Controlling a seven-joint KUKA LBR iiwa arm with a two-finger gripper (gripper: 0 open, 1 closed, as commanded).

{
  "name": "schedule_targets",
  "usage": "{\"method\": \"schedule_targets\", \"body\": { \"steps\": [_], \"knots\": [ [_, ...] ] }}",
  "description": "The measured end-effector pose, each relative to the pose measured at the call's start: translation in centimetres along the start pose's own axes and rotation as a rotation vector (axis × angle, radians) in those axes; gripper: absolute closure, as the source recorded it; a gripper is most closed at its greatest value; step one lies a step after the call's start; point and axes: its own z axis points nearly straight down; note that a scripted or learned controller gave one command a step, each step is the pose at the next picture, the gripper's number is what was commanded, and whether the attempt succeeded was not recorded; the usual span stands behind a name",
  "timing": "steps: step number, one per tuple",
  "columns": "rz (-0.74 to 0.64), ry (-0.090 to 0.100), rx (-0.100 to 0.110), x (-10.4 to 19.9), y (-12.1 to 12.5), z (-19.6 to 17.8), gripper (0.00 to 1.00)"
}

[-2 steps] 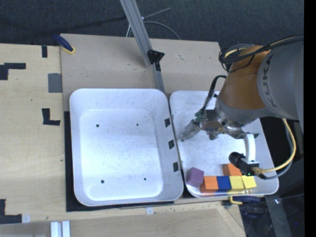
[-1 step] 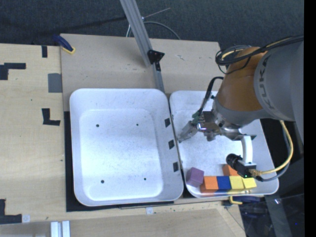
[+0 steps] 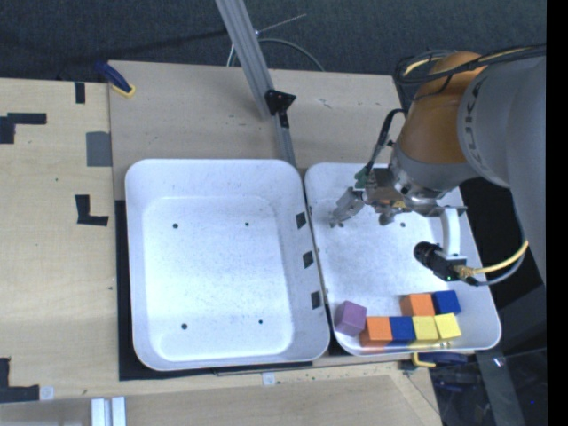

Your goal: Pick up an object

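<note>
The objects to be picked are small blocks clustered at the near edge of the right bin (image 3: 355, 238): a purple block (image 3: 351, 316), an orange block (image 3: 379, 328) just beside it, a blue block (image 3: 402, 328), two yellow blocks (image 3: 437, 327), and behind them a second orange block (image 3: 417, 305) and a second blue block (image 3: 446, 302). Most of them are seen touching one another.

The gripper (image 3: 364, 209) is seen over the far half of that bin, well apart from the blocks, its fingers spread apart with nothing between them.

A failed grasp is judged likely if a packed block is targeted: a finger could land on a neighbour, or blocks could be pushed against the bin wall. The purple block, which stands at the row's end, is judged the easier target.
</note>
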Motion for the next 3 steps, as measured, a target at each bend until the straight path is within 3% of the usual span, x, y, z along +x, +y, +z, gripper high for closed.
{"method": "schedule_targets", "body": {
  "steps": [1, 2, 3],
  "knots": [
    [0.000, 0.001, 0.004, 1.6, -0.9, 0.0, 0.00],
    [-0.004, 0.003, 0.006, 6.4, -4.4, 0.0, 0.00],
    [-0.006, 0.003, 0.003, 11.8, -2.7, 0.0, 0.00]
  ]
}}
